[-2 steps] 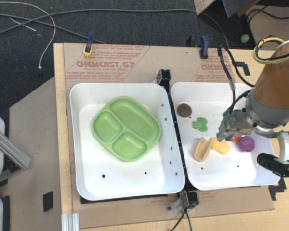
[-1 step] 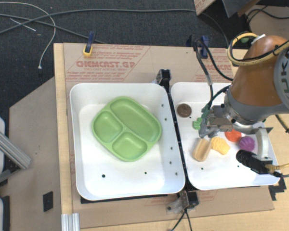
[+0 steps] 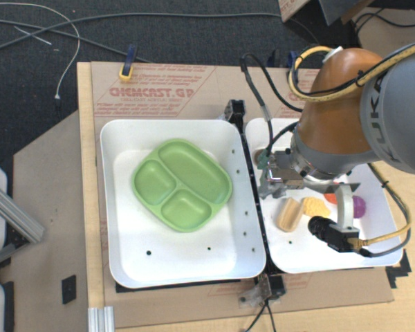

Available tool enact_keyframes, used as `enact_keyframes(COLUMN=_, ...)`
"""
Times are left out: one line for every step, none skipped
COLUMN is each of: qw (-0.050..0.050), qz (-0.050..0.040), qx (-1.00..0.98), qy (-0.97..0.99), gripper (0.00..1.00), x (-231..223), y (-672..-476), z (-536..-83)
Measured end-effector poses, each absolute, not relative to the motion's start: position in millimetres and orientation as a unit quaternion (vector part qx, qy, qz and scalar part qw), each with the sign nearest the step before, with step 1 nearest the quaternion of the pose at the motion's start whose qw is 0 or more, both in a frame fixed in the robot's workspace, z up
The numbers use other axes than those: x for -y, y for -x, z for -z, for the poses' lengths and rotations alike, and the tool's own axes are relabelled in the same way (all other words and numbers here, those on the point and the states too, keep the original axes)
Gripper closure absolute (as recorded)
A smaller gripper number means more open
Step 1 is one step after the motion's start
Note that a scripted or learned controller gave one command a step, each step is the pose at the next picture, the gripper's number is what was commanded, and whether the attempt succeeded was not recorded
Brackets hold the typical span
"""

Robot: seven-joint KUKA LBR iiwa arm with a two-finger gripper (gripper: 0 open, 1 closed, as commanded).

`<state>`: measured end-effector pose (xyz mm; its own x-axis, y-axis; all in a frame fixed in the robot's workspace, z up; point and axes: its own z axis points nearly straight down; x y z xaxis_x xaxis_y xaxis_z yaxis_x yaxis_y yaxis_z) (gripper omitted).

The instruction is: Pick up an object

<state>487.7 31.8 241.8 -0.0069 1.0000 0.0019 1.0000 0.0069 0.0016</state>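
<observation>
The right bin (image 3: 318, 258) holds a tan cylindrical piece (image 3: 289, 214), a yellow-orange piece (image 3: 313, 204) just right of it, and a purple piece (image 3: 359, 206) further right. My gripper (image 3: 271, 178) hangs low over the left part of this bin, just above and left of the tan piece. The grey arm and its orange band (image 3: 335, 102) cover most of the bin's back half. Nothing shows in the gripper's grasp.
A green divided plate (image 3: 182, 184) lies in the left bin (image 3: 124, 254). A raised rim with black clips (image 3: 234, 109) separates the two bins. Black cables (image 3: 346, 239) trail over the right bin's front. Cardboard lies under both bins.
</observation>
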Motion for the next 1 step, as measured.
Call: enact_keyframes(qw=0.0, qz=0.0007, qx=0.709, qy=0.705, gripper=1.0, x=-78.5, y=-489.3, z=-239.6)
